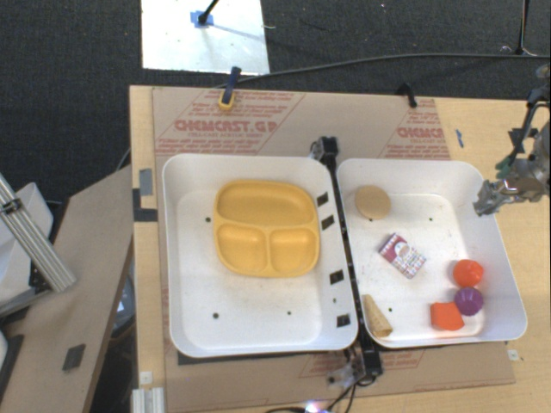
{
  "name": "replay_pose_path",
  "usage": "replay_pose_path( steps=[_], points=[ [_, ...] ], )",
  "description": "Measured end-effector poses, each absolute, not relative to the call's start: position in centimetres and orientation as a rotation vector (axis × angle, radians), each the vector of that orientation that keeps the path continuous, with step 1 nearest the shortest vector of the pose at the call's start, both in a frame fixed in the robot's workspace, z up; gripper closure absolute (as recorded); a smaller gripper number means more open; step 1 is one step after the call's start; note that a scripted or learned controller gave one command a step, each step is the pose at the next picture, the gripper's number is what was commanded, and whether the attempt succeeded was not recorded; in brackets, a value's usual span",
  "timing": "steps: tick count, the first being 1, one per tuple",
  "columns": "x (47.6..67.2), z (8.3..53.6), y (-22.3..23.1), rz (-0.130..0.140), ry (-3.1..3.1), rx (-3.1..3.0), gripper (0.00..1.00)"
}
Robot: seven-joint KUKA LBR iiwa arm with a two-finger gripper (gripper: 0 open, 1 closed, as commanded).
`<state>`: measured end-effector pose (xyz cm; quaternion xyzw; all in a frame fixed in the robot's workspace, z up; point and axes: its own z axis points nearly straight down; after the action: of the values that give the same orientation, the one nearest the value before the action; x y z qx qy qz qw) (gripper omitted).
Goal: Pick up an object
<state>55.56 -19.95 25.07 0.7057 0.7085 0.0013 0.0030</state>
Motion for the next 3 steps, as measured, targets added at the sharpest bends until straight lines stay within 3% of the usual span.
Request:
replay_pose_path(
  steps=[1, 3],
  points=[
    [55.7, 29.6, -20.0, 0.005, 2.223, 2.211, 1.0],
    [57.8, 27.7, -9.3, 0.005, 2.232, 2.209, 1.0]
  ],
)
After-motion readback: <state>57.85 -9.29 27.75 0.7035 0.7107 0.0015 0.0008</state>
